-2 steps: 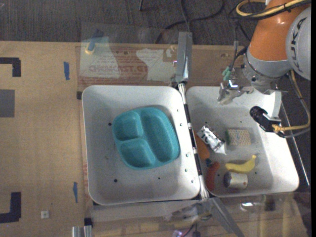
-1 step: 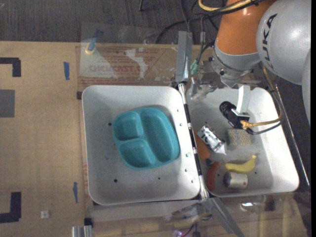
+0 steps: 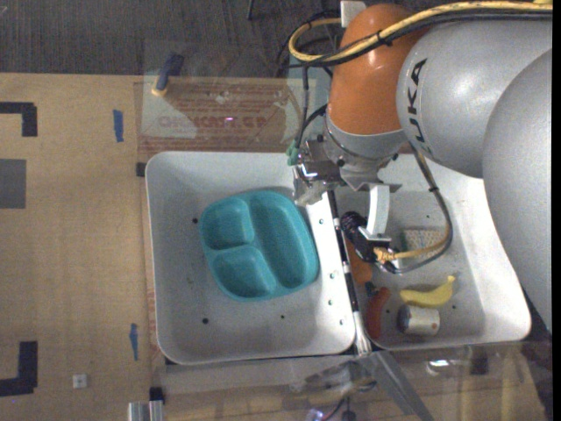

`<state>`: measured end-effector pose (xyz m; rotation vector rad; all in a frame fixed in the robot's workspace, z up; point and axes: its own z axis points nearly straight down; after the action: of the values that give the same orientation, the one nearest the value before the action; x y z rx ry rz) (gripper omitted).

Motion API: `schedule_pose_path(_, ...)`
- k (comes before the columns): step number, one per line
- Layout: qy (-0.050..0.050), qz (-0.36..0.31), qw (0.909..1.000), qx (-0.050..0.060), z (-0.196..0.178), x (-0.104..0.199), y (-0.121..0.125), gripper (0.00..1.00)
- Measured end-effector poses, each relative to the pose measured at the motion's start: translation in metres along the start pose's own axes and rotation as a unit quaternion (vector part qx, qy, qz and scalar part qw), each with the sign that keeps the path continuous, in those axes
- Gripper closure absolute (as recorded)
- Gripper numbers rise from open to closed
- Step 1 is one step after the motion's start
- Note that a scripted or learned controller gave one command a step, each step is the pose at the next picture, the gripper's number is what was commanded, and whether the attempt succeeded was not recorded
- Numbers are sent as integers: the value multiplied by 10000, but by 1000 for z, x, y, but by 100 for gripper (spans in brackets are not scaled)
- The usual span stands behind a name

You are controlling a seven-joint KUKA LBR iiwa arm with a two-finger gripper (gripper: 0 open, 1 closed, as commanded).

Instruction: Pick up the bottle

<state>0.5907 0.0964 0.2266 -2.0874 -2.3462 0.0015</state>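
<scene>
Right now my gripper [image 3: 308, 181] hangs over the wall between two bins; its opening I can't tell.
What I take for the bottle [image 3: 376, 310], orange-red, lies in the right bin [image 3: 491, 235] against that wall, near a banana [image 3: 428, 294]; the left bin [image 3: 175, 235] has bare floor around a teal plate [image 3: 259, 244].

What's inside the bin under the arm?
A banana, a silver can, a speckled pad and an orange-red object, maybe the bottle, by the divider. The arm covers much of the bin.

The 2 white bins [image 3: 175, 323] looked smooth plastic, the teal plate [image 3: 259, 244] matt plastic, the can [image 3: 419, 321] dull metal.
</scene>
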Motion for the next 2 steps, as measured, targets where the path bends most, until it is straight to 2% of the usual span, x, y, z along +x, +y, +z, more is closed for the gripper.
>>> schedule_pose_path(1, -6, -1961, 9806, -35, -35, 82, 61, 100)
schedule_pose_path(2, -4, -677, 9977, -32, -57, 90, 88, 100)
